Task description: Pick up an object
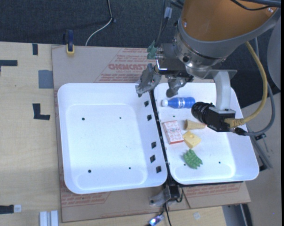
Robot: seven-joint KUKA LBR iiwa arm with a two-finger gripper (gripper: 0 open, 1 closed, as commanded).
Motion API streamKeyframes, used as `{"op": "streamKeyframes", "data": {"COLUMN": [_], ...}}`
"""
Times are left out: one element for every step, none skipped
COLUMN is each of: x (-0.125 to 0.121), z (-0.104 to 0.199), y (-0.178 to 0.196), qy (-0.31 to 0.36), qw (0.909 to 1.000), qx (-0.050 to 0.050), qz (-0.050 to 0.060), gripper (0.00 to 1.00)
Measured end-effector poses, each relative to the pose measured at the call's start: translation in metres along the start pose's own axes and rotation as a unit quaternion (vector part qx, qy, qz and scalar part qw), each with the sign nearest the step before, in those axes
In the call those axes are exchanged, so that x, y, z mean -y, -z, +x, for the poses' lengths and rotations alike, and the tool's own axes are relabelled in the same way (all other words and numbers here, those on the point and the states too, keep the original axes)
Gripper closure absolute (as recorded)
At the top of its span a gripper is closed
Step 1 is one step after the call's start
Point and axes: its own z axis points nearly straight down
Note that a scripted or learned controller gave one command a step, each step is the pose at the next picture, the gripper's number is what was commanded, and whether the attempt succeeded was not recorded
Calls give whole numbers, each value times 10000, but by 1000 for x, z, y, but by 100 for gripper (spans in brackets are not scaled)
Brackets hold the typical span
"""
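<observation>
My gripper (pixel 161 84) hangs over the back edge of the right bin (pixel 236 166), near the divider between the bins. Its fingers (pixel 145 82) are spread open with nothing between them. Just below and to the right of it lies a small blue bottle (pixel 179 102) with a white cap, on its side. Further toward the front sit a red and white box (pixel 172 131), two yellow cheese-like wedges (pixel 192 139) (pixel 193 124) and a green bumpy toy (pixel 193 159).
The left bin (pixel 102 140) lies beside the right one, with black clips along the shared divider (pixel 153 135). A black cylinder on the arm (pixel 210 116) overhangs the right bin. Cardboard (pixel 118 67) and wooden bench surround the bins.
</observation>
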Motion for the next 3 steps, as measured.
{"op": "streamKeyframes", "data": {"x": [4, 3, -66], "z": [-10, -68, -115], "y": [-174, -186, -2], "qy": [-33, -56, -38], "qw": [9999, 10000, 10000], "qx": [43, 28, 23], "qz": [130, 61, -64], "gripper": [100, 100, 100]}}
